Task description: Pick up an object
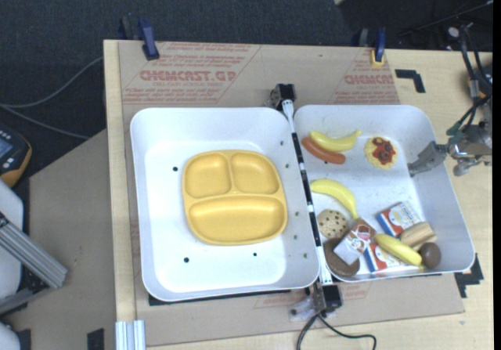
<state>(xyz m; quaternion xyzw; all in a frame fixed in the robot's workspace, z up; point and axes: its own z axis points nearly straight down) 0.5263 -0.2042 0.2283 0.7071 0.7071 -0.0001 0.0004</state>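
Observation:
The right white bin (pixel 438 207) holds several toy foods. A yellow banana (pixel 335 139) and a red sausage (pixel 322 151) lie at its far left, with a small round pizza (pixel 381 152) beside them. Lower down are a second banana (pixel 335 193), a chip cookie (pixel 332 222), two small cartons (pixel 399 218), a third banana (pixel 398 249) and brown pieces (pixel 430 254). My gripper (pixel 424 160) sits low at the bin's right wall, right of the pizza, touching no object that I can see.
The left white bin (pixel 149 184) holds a yellow divided plate (pixel 233 196). A black hinge strip (pixel 301 184) runs between the bins. Blue clamps (pixel 147 37) grip the board's far edge. Cables and wrist hardware (pixel 473 106) hang at the right.

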